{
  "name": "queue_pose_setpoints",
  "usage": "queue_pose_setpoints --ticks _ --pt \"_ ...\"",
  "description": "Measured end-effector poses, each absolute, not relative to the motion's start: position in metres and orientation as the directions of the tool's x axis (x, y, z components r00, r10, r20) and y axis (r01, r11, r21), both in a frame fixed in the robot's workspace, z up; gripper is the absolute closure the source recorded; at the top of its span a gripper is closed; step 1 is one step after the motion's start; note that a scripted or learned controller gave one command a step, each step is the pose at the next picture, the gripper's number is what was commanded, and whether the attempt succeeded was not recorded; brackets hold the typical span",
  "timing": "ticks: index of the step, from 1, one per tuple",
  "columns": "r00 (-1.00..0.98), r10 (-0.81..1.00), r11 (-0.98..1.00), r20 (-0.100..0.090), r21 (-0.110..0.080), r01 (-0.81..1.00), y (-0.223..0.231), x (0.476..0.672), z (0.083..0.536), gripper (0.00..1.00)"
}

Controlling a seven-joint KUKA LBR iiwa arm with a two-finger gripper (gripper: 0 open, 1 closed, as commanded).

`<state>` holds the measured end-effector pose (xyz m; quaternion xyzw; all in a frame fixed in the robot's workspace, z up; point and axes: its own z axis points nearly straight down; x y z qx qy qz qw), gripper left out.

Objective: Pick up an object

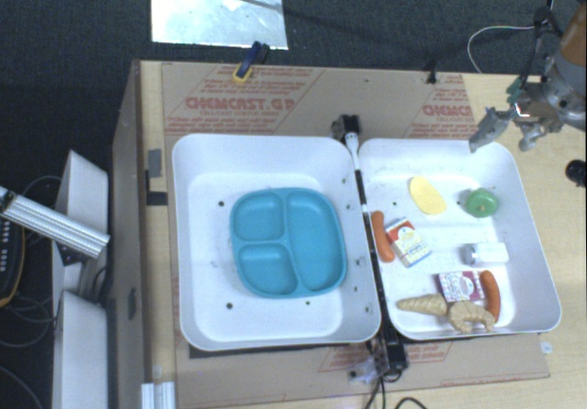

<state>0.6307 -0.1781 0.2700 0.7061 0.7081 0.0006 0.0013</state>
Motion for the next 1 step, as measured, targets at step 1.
queue_pose_setpoints --ticks 1 --pt "-0.001 1.000 0.001 0.000 -0.002 1.000 -0.2069 0.6049 0.1684 0.00"
